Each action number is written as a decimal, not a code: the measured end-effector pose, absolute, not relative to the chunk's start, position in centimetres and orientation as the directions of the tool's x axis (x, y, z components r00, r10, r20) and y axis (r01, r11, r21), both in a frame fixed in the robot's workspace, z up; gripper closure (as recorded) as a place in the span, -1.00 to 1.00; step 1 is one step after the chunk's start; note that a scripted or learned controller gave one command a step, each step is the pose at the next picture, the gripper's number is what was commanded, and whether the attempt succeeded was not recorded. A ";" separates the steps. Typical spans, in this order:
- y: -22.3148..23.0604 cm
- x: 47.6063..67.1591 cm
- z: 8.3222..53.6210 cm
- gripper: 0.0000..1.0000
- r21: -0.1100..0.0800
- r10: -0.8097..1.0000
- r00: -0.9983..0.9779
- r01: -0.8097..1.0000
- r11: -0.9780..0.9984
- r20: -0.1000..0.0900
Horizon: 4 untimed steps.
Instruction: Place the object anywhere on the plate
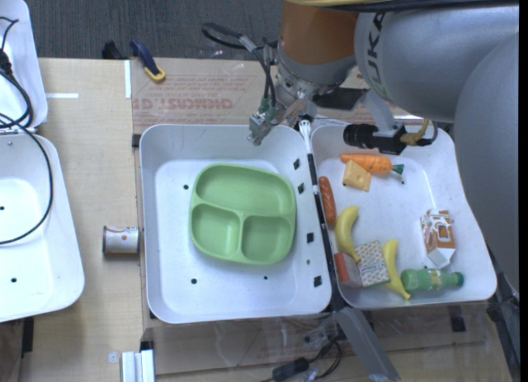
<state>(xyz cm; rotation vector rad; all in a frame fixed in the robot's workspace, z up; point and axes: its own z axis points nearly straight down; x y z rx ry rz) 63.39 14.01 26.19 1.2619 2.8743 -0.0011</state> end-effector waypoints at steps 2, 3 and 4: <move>11.8 48.6 20.2 1.00 -0.003 0.888 -0.460 0.888 0.460 0.000; 10.5 52.3 22.4 1.00 -0.002 0.889 -0.457 0.889 0.457 -0.001; 8.4 49.9 22.2 1.00 -0.003 0.829 -0.560 0.829 0.560 0.000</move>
